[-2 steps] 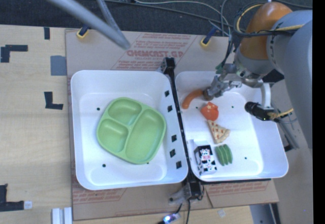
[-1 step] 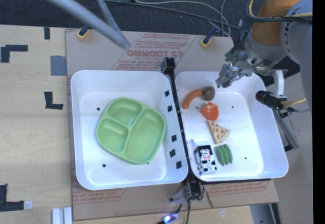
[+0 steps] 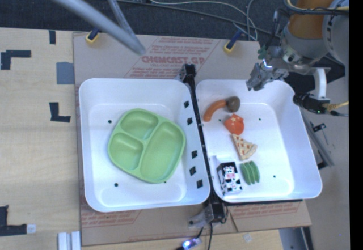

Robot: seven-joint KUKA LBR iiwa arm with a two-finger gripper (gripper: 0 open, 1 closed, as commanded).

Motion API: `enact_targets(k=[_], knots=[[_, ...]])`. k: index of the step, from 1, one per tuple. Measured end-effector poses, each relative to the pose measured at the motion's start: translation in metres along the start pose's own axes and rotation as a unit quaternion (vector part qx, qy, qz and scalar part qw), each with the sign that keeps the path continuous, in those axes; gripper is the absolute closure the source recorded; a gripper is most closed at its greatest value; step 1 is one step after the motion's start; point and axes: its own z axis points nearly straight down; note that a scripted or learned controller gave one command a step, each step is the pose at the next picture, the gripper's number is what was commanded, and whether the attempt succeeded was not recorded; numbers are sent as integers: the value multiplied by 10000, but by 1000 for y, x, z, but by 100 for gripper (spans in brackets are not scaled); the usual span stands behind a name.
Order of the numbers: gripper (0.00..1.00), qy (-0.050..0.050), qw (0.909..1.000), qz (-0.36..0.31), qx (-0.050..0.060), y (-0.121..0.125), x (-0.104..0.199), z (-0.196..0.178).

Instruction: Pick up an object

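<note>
Two shallow glossy white bins side by side. Left bin (image 3: 93,147): a smooth green plastic divided plate (image 3: 147,145), three compartments, rounded corners. Right bin (image 3: 283,130): small toy foods clustered left of centre. Curved orange sausage (image 3: 214,109) touching a round brown ball (image 3: 233,104) at the far end; red tomato-like piece (image 3: 235,124) just nearer; tan wedge with red dots (image 3: 244,147); ribbed green pod (image 3: 250,172); black-and-white carton (image 3: 228,177) at the near edge. Gripper (image 3: 258,80) hangs over the right bin's far rim, nothing between its fingers; spread or pressed together, cannot tell.
</note>
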Motion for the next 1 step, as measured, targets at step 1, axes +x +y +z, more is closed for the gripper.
enact_targets(k=[1], knots=[[100, 8, 10000, -23, 19, 1, 57, -7]])
